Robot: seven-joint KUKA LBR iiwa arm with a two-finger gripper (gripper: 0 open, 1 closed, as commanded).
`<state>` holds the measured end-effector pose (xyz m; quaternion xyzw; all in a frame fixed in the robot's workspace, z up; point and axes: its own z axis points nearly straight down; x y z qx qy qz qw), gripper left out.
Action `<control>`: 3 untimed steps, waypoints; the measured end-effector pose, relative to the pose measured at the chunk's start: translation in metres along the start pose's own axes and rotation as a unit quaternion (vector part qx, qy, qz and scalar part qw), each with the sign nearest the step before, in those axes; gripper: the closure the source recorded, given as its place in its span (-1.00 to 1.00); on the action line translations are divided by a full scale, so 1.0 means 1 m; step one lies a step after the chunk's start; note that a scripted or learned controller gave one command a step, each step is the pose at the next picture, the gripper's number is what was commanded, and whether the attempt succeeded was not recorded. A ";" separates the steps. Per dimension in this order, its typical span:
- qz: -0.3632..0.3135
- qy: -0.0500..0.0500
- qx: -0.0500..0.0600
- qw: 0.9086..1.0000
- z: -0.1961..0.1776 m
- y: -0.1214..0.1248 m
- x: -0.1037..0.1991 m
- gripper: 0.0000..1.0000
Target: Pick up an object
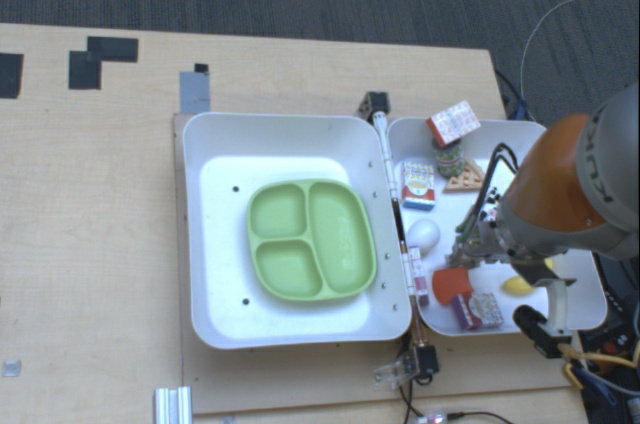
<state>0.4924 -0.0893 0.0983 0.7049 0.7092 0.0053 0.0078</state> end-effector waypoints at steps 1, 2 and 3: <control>0.000 0.000 0.001 1.000 0.000 0.000 0.000 -1.00; -0.001 0.000 -0.002 1.000 -0.010 0.002 0.001 1.00; -0.001 0.000 -0.002 1.000 -0.010 0.002 0.001 -1.00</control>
